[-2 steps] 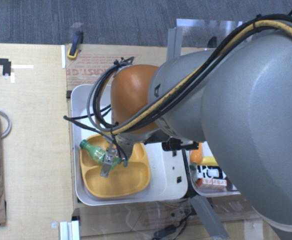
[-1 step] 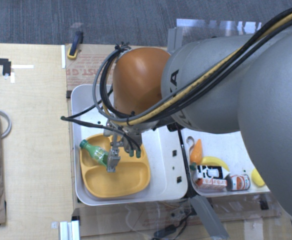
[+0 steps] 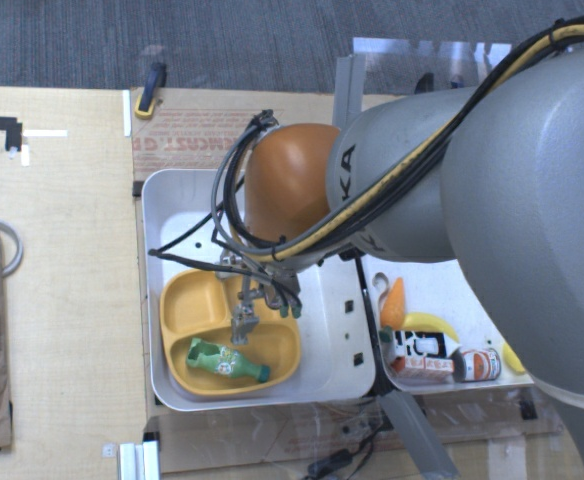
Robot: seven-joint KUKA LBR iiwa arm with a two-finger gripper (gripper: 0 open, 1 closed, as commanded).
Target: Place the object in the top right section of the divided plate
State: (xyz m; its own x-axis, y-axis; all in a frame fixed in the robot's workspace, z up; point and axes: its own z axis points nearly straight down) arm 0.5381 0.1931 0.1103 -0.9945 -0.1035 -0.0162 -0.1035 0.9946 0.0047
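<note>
On the table, the left white bin [image 3: 162, 268] holds a yellow divided plate [image 3: 187, 313] with a green bottle [image 3: 227, 361] in its near section, the gripper [image 3: 243, 330] just above, fingers' state unclear, so probably a pickup comes next.

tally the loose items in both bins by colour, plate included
Yellow: 2, divided plate, banana
Green: 1, bottle
Orange: 1, carrot
Red and white: 1, small bottle
Black and white: 1, package
Total: 6. The arm hides part of the right bin.
</note>
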